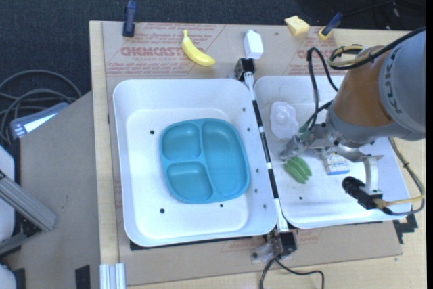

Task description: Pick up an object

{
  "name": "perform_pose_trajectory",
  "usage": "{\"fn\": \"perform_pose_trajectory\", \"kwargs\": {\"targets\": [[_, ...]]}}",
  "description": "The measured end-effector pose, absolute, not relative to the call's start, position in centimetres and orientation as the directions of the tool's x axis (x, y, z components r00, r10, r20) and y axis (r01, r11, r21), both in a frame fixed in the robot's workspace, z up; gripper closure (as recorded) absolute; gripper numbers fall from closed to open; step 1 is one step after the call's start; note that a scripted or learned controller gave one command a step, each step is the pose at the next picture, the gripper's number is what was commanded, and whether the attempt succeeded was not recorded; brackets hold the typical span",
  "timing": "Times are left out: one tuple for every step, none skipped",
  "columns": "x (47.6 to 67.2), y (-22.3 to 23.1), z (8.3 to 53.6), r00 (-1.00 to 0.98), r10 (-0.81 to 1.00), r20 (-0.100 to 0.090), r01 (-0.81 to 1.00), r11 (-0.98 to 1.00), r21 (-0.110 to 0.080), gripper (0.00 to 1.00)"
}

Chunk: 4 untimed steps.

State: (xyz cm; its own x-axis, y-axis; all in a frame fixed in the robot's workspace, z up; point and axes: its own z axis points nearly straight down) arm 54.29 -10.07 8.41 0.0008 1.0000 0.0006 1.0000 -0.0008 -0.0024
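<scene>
My gripper [300, 146] is low in the right bin [318, 210], just above and touching the upper end of a green ridged object [298, 169] that lies on the bin floor. A clear crumpled plastic piece [283, 116] lies in the same bin, up and left of the gripper. A small white and blue item [336, 164] sits right of the green object, partly under the arm. A blue divided plate [203, 160] lies in the left bin [139, 206].
On the bench behind the bins lie a yellow banana [195, 51], a white object [254, 44], a yellow block [296, 25] and a dark blue clip [128, 17]. The arm's orange band [362, 95] hangs over the right bin's far right side.
</scene>
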Motion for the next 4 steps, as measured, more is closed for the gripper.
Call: {"fn": "perform_pose_trajectory", "kwargs": {"targets": [[52.0,-9.6,8.5,0.0,1.0,0.001,1.0,0.0,-0.002,0.0],[57.1,-13.0,10.0,0.0,1.0,-0.001,1.0,0.0,0.001,0.0],[52.8,-9.7,8.4,0.0,1.0,0.001,1.0,0.0,-0.002,0.0],[50.9,-9.2,8.4,0.001,1.0,0.001,1.0,-0.001,-0.003,0.0]]}}
